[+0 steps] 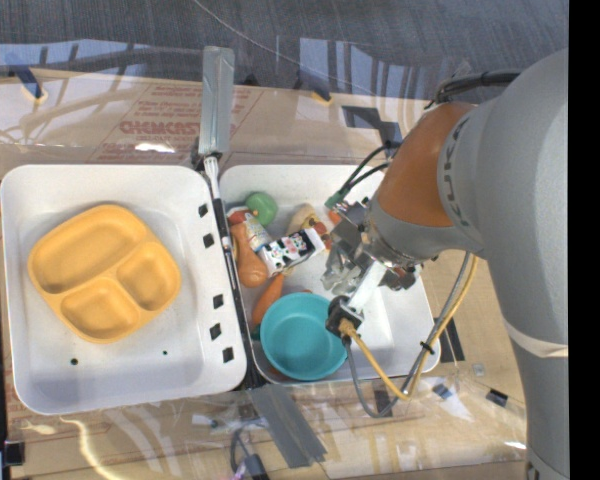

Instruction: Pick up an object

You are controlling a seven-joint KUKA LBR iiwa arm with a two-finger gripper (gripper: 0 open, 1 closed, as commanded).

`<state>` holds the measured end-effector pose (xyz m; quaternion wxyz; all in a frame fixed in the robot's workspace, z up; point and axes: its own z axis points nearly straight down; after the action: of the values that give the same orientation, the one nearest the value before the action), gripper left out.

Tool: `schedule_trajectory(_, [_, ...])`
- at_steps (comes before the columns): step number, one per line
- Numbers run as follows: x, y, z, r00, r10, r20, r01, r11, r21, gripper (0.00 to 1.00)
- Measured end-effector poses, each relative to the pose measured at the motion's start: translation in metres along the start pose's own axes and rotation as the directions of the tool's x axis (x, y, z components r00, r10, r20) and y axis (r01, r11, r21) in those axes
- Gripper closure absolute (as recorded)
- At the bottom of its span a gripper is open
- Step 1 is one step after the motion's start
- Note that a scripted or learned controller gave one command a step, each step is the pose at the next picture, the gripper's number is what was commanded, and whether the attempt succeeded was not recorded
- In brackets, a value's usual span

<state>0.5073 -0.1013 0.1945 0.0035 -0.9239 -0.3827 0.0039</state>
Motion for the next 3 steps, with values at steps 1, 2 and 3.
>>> schedule_trajectory(1, [0.063, -0.042, -0.111, 0.990, 0.144, -0.010, -0.144, 0.990, -0.008, 1.00])
schedule_trajectory(2, [0.039, 0.010, -0.050, 0.983, 0.183, 0.002, -0.183, 0.983, -0.002, 1.00])
schedule_trajectory(3, [-0.008, 0.018, -0.112, 1.000, 0.026, -0.005, -0.026, 1.000, -0.010, 1.00])
